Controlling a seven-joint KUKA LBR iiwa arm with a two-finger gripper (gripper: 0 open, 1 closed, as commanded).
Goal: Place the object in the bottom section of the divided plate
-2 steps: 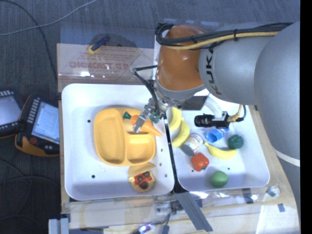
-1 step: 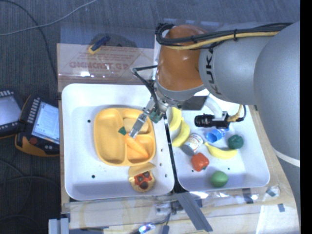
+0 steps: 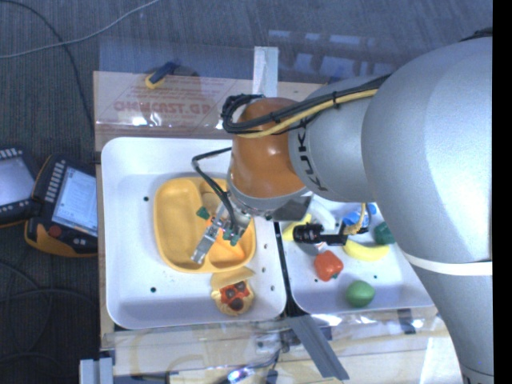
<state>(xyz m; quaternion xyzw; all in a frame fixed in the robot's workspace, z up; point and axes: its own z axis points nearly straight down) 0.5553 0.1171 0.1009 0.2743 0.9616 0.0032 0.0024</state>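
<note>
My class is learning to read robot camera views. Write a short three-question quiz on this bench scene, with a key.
1. True or false: the yellow divided plate lies in the right bin.
2. Over which thing does the gripper hang?
3. The green ball lies in: A) left bin B) right bin C) the floor.

Key: 1 false, it lies in the left bin; 2 the divided plate; 3 B.

The arm [image 3: 416, 142] is bulky, smooth grey, with black lettering, an orange band [image 3: 264, 154] above the wrist, black and yellow cables [image 3: 320, 106] looping alongside, and a slim metal end effector [image 3: 214, 238].
</note>
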